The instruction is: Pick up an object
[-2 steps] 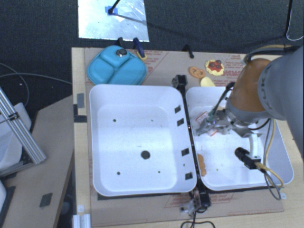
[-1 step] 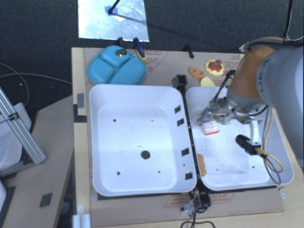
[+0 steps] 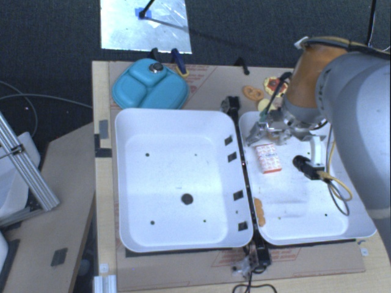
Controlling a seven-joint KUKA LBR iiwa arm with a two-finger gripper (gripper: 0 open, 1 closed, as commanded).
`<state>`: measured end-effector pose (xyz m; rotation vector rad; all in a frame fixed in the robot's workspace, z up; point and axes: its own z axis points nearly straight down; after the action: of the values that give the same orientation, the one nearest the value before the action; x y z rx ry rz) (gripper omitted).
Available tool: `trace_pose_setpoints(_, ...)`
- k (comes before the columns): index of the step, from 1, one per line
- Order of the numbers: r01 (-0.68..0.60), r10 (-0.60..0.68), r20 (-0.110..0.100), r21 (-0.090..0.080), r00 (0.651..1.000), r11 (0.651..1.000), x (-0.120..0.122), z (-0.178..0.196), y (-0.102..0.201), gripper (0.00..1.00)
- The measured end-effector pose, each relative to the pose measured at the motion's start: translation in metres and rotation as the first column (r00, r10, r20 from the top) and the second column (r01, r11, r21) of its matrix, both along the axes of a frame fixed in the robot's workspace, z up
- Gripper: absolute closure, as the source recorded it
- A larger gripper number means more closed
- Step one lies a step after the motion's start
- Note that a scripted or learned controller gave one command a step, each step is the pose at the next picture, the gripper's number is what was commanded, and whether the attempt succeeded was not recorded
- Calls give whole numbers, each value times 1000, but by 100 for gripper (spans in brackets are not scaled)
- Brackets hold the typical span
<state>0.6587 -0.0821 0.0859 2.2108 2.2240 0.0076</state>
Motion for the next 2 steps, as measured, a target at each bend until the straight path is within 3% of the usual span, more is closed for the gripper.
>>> trace_pose_setpoints(1, -1, 1, 1, -1, 1000, 1000, -1, 11, -1, 100)
trace_pose_setpoints(2, -3, 3, 1, -1, 1000, 1000, -1, 11, -1, 0)
